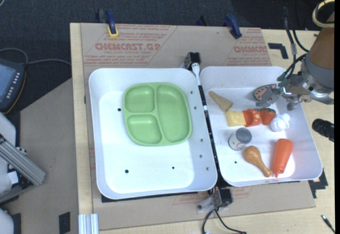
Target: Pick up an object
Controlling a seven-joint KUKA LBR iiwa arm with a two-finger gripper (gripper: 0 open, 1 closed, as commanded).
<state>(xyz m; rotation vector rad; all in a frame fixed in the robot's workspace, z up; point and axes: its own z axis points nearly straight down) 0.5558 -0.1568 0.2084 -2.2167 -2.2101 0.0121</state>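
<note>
- Nearest us, at the front edge of the worktop (53,137), we see a tangle of black cable (215,203) just below the gap between the two bins.
- We see the left bin (106,169) holding a green divided plate (158,114), which has three compartments and lies flat toward the far half of the bin.
- We see the right bin (311,140) holding the small toys, all gathered in its middle and near-right part.
- Closest to us in that bin lie an orange carrot (281,156), upright along the right side, and a tan drumstick (256,159) just to its left, lying at a slant.
- We find a small grey can (240,137) just above the drumstick's thick end.
- We see a yellow block (235,118) touching a red piece (258,117) in a row across the middle, with a small white ball (280,122) just beside the red piece.
- We see a tan cone (222,101) lying apart, nearer the wall between the bins.
- We see a grey, brown-mottled flat piece (264,93) at the far right of the bin.
- We see the gripper (289,92) reaching in from the right, hanging over the far right corner just beside that mottled piece; we cannot tell whether it is apart or together, and we see nothing held in it.
- We see blue clamps (111,20) pinning the far edge of the cardboard sheet (175,49) under the bins.
</note>
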